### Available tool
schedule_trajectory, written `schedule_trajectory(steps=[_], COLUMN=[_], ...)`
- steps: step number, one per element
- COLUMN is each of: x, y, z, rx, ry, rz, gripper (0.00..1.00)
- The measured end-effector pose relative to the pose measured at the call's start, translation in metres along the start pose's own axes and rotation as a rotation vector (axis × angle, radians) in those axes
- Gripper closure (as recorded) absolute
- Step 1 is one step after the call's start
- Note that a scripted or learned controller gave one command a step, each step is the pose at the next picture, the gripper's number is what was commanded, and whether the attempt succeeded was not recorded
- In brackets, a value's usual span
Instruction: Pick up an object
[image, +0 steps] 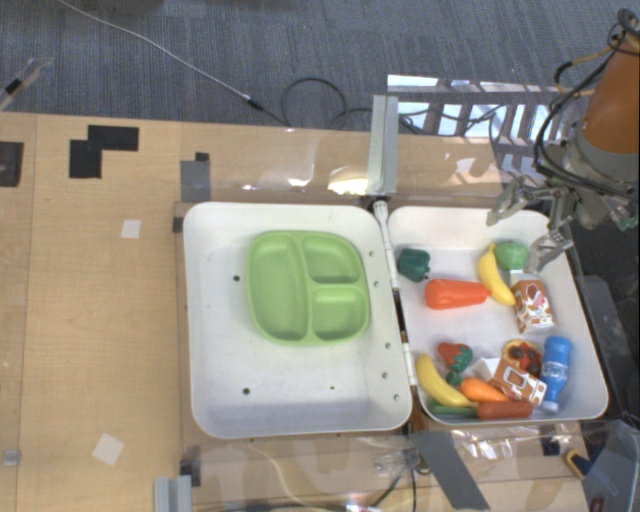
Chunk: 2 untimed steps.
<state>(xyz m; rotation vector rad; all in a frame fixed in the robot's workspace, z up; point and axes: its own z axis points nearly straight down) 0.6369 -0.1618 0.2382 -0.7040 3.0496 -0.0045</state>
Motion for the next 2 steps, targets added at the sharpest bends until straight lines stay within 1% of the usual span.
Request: schedule_trajectory(steps=[1, 2], x=[0.000, -0.003], y=[-0.021, -0.021], z=[0.148, 0.135], rx=[0.003, 0.006], ry=[-0.004, -0.012], rz=[-0.020, -0.018], gripper=[0.00, 1.00])
